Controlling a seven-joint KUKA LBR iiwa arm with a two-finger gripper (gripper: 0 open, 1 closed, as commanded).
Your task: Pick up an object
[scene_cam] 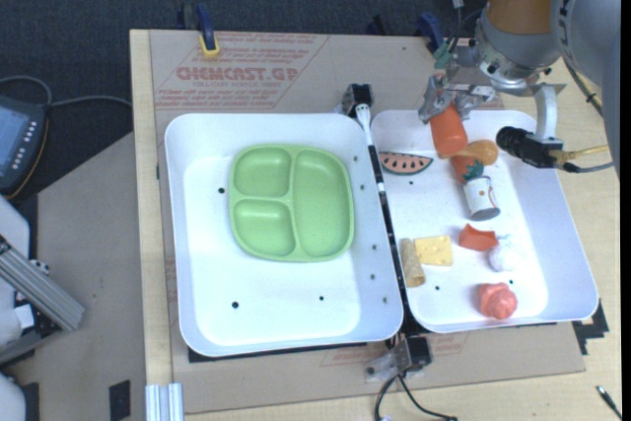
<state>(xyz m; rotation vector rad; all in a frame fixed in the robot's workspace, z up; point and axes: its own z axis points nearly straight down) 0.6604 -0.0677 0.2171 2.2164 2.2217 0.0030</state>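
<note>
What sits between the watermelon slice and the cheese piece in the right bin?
Nothing: in the camera view, bare white bin floor runs from the watermelon slice down to the cheese piece.

I read red lettering, "CHEMCAST GP", on the brown paper-faced board [246,64] beneath the bins; the smaller red lines under it are too fine to read.

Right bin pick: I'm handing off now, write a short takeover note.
Gripper: over the far end of the right bin, at the orange cylinder; grasp state unclear.
Also in that bin: watermelon slice, small bottle, cheese wedge, red toy.
Left bin: green divided plate.
Done: no lift confirmed.
Left: secure and raise one object.
</note>
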